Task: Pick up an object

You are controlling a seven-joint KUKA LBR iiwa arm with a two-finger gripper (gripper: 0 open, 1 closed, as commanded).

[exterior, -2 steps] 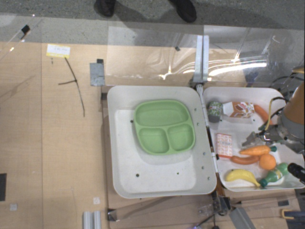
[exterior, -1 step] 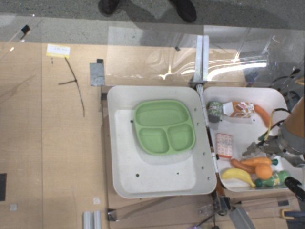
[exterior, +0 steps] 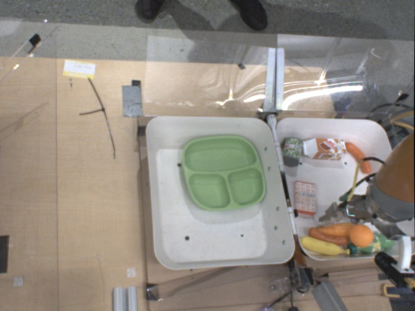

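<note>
The right bin point(exterior: 382, 131) holds several objects. At its back lie a small can point(exterior: 292, 150), a white and orange carton point(exterior: 327, 149) and a carrot point(exterior: 357, 156). A red and white packet point(exterior: 305, 197) lies flat near the left wall. Along the front edge sit a yellow banana point(exterior: 322, 245), an orange point(exterior: 361, 236), a long orange piece point(exterior: 332, 230) and a green item point(exterior: 384, 243). My gripper point(exterior: 343, 210) hangs low over the bin's front right part, just above the orange and the long orange piece. Nothing shows in its grasp.
The left bin point(exterior: 168, 238) bears a green divided plate point(exterior: 224, 172). The arm's orange band point(exterior: 397, 180) and grey wrist cover the right bin's right side. A metal divider point(exterior: 275, 86) rises between the bins at the back. Cables lie at the far right.
</note>
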